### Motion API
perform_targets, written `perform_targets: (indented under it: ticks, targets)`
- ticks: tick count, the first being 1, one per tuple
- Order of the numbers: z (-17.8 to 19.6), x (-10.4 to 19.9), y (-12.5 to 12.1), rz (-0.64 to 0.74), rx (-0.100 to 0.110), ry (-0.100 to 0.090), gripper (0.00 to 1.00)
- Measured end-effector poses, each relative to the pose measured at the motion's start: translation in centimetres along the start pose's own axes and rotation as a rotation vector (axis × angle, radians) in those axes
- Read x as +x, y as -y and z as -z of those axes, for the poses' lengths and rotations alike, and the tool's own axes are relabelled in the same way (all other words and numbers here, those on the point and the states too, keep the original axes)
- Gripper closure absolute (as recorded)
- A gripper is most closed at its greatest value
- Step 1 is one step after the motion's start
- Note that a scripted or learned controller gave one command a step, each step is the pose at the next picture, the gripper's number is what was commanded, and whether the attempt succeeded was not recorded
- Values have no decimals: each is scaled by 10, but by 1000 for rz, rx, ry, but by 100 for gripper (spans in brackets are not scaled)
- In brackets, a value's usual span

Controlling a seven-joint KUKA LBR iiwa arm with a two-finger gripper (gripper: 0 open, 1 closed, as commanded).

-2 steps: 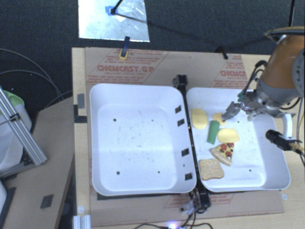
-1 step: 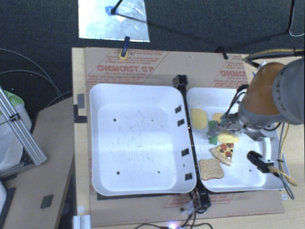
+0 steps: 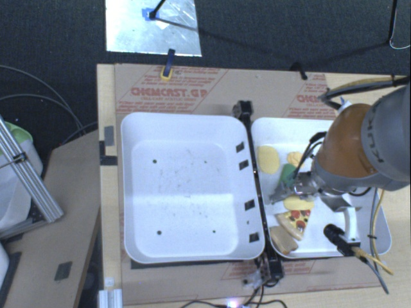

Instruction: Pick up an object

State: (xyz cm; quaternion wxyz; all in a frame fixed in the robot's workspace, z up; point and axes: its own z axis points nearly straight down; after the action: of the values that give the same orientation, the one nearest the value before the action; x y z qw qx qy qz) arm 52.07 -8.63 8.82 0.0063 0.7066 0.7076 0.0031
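On the cardboard-covered bench [image 3: 192, 82], two shallow white plastic bins are sitting side by side, and the grey arm with its orange band [image 3: 350, 149] is reaching in from three o'clock over the right-hand bin [image 3: 282, 128]. The left-hand bin [image 3: 186, 185], the larger expanse at nine o'clock, is showing bare white floor with a few dark specks. In the right bin, the candidates for picking are lying clustered near the divider: a pale yellow rounded toy food piece [image 3: 269, 158] at twelve o'clock of the group, a triangular pizza-slice toy with red dots [image 3: 295, 220] toward six o'clock, and a tan rounded piece [image 3: 283, 238] just below it. The gripper [image 3: 287, 188] is hanging low among them, near a small green piece [image 3: 287, 174] and a yellow one [image 3: 297, 203], but whether its fingers are apart or together I cannot tell, and nothing is visibly lodged between them. As a judgement, the reach is looking done, while the grasp and lift are remaining unconfirmed.
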Motion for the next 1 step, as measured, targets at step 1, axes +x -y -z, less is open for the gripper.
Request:
perform_targets:
  ticks: [1]
  targets:
    - [0,-1,-1,-1,0,-1,0]
